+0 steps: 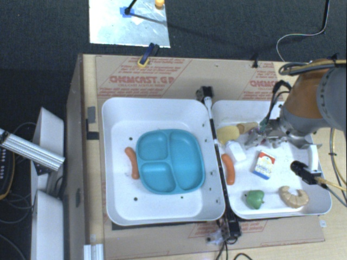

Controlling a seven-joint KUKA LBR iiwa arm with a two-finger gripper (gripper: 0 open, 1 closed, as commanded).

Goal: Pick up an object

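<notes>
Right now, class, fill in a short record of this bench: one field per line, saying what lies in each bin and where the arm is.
left bin: blue divided plate; a sausage lies beside the plate, on its left
right bin: second sausage by the bins' divider, small red, white and blue carton, green pepper, tan curved piece, pale yellow item at the top
arm: reaches in from the right
gripper: low over the right bin's upper part, near the pale yellow item
grip state: cannot tell
</notes>
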